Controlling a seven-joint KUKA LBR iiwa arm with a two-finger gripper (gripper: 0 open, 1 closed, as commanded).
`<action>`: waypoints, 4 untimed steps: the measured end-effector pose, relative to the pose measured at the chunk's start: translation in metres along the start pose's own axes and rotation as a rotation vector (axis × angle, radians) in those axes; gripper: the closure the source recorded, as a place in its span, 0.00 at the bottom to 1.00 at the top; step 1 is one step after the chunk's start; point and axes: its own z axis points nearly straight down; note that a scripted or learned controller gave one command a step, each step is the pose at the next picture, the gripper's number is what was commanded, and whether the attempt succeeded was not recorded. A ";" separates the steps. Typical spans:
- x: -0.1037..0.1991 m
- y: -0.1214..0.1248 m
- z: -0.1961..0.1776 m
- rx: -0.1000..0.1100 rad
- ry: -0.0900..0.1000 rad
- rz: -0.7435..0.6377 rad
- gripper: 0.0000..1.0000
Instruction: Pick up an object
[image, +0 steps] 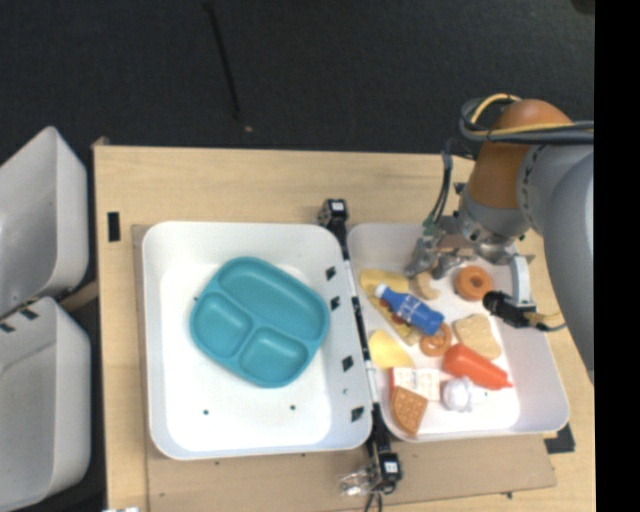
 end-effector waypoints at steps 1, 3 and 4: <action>0.000 -0.003 -0.041 -0.003 0.002 0.004 1.00; -0.002 0.001 -0.127 -0.002 0.002 -0.007 1.00; 0.041 0.011 -0.118 0.002 0.003 -0.008 1.00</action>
